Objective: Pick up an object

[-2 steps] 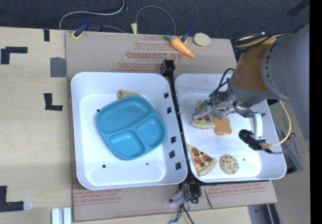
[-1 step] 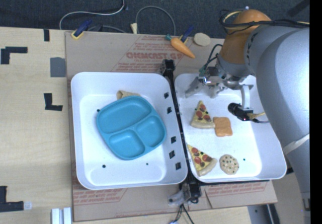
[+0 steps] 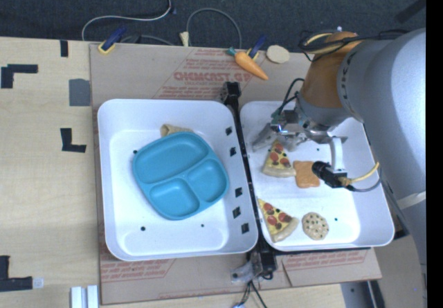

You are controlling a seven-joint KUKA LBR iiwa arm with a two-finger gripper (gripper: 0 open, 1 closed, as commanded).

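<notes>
My gripper (image 3: 272, 140) hangs low in the right bin (image 3: 367, 220), near its back left corner. It is open, with nothing between its fingers. Just in front of the fingertips lies a pizza slice (image 3: 278, 162), close to them; I cannot tell if they touch it. An orange-brown toast piece (image 3: 306, 174) lies right of that slice. A second pizza slice (image 3: 276, 219) and a chocolate chip cookie (image 3: 315, 225) rest near the bin's front edge.
The left bin (image 3: 114, 161) holds a blue divided plate (image 3: 181, 175) with a yellowish item (image 3: 171, 130) partly hidden behind it. A toy carrot (image 3: 250, 66) and a pale round piece (image 3: 278, 55) lie on the cardboard behind the bins. A black divider clip (image 3: 231, 94) sits between the bins.
</notes>
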